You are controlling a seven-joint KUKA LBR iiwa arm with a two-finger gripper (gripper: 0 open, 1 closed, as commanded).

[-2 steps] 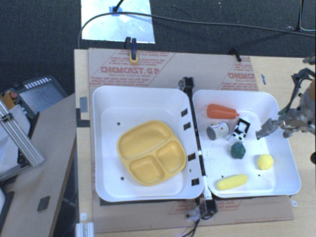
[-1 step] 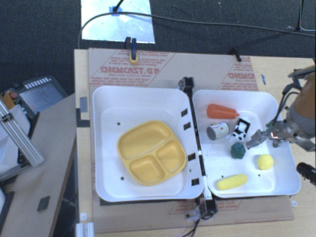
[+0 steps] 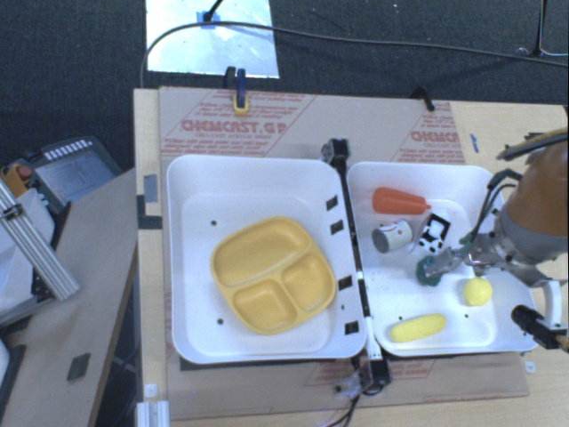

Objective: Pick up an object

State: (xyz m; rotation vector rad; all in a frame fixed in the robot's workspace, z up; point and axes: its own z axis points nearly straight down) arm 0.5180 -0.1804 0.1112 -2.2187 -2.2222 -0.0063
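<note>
Two bins: you see the left bin point(image 3: 191, 194) carrying a yellow divided tray point(image 3: 271, 274), and the right bin point(image 3: 391, 292) carrying the loose objects.
Cut off: the arm point(image 3: 542, 207) runs out of view at the right edge.
Hard to read: the hand point(image 3: 436, 269) is a dark, blurred shape, so you cannot tell how it is set or whether it grips anything.
Hand position: low in the right bin, near the black-and-white piece point(image 3: 434, 230) and yellow ball point(image 3: 477, 292).
Other objects: orange carrot point(image 3: 400, 201), grey cup point(image 3: 392, 236), yellow corn point(image 3: 417, 328).
</note>
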